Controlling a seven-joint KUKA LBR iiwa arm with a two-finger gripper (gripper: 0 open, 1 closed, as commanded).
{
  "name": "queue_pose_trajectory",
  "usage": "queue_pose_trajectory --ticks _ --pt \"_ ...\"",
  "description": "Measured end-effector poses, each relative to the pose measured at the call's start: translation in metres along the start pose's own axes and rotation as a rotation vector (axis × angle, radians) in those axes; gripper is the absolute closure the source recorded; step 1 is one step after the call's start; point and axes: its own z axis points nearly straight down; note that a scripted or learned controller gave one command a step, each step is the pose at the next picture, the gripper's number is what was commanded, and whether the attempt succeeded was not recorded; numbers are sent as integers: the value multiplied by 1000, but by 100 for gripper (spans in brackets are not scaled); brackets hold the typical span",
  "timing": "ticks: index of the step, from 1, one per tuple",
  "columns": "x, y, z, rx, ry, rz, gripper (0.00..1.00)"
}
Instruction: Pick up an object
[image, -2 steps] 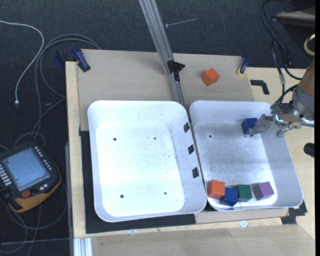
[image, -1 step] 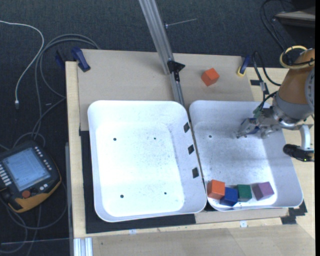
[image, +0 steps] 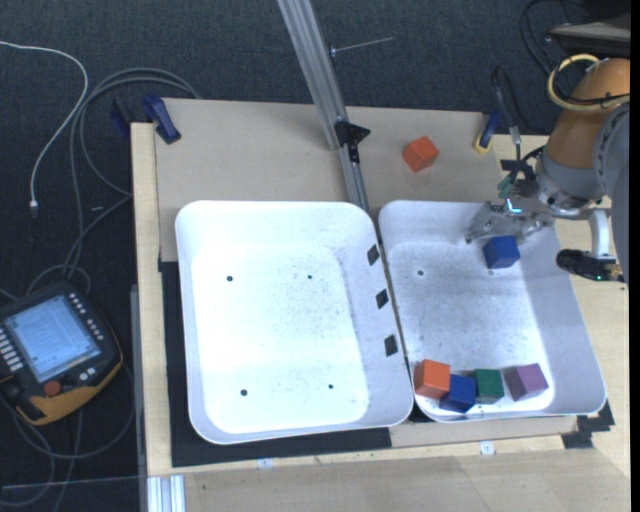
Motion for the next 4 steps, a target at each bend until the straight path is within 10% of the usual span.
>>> queue_pose_trajectory --ticks 1,2,3,4 --pt "19 -22 0 2 -2 2 0" --pt "19 -21 -11 -1 -4 0 100" --pt "129 -12 0 0 1 -5 100" --pt "202 -60 -104 -7 1 -4 100"
